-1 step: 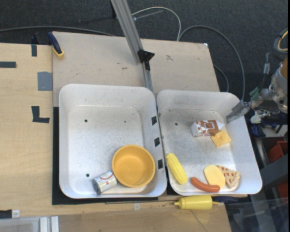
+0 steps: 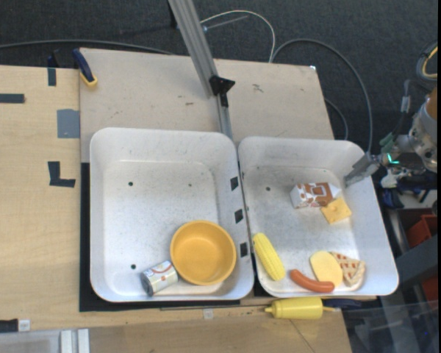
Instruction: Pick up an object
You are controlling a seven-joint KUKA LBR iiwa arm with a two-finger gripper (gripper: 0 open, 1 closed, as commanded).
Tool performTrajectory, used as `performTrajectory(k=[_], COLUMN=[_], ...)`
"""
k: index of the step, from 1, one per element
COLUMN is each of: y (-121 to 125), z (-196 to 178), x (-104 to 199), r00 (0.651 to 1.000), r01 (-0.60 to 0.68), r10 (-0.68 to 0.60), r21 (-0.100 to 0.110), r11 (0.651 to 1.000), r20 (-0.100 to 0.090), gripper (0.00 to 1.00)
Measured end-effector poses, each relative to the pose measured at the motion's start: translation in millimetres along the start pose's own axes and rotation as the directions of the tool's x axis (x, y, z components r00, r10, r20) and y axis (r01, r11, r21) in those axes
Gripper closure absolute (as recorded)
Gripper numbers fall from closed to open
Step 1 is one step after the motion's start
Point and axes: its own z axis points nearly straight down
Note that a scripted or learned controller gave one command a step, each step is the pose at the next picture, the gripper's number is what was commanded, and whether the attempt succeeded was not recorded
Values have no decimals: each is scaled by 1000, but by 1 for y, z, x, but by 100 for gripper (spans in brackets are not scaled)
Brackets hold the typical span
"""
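My gripper (image 2: 355, 173) reaches in from the right over the right bin's (image 2: 294, 151) right rim, low and close to the bin wall. Just left of it lies a white and orange carton (image 2: 314, 194), with a yellow cheese block (image 2: 336, 212) touching its lower right side. The gripper holds nothing that I can see. Further forward in the same bin lie a corn cob (image 2: 268, 256), a red sausage (image 2: 311, 281), a pale yellow slice (image 2: 324, 266) and a pizza slice (image 2: 351, 270).
The left bin (image 2: 125, 168) holds a yellow bowl (image 2: 201, 251) and a small can (image 2: 159, 277) at its front. A yellow mustard bottle (image 2: 298, 309) lies outside, in front of the right bin. A slanted metal pole (image 2: 198, 39) stands behind the bins.
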Motion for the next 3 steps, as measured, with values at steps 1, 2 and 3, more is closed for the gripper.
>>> performTrajectory(k=[1,2,3], y=[-2,4,2], z=[49,95,139], x=[10,12,11], r00=[1000,1000,1000], r01=[-1,-1,-1], r10=[1,1,1], r21=[5,5,5], r11=[1000,1000,1000], r20=[-1,0,0], gripper=[0,0,0])
